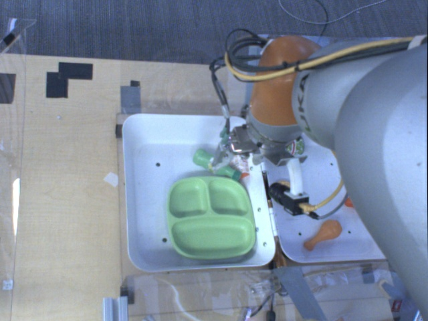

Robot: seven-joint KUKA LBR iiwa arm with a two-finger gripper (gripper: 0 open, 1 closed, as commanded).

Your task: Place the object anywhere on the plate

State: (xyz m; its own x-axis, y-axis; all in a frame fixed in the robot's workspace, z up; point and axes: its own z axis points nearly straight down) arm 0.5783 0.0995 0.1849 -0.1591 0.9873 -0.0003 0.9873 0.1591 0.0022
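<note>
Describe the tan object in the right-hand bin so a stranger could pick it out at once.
Of the two white bins, find the right-hand bin. Near its front edge lies a drumstick-shaped object, bulbous at one end, narrow at the other. Its tan colour sets it apart: the plate in the neighbouring bin is green.

Bare floor of the shallow white left bin (144, 179) is seen left of the green three-compartment plastic plate (210, 219) and behind its left half. Just behind the plate's far right corner, passage is blocked by the gripper (229, 156) and a small green bottle-like object (201, 158). Right of the plate, the right bin (334, 251) is largely overhung by the grey arm (374, 112), and a tan drumstick-shaped toy (323, 235) lies there.
</note>
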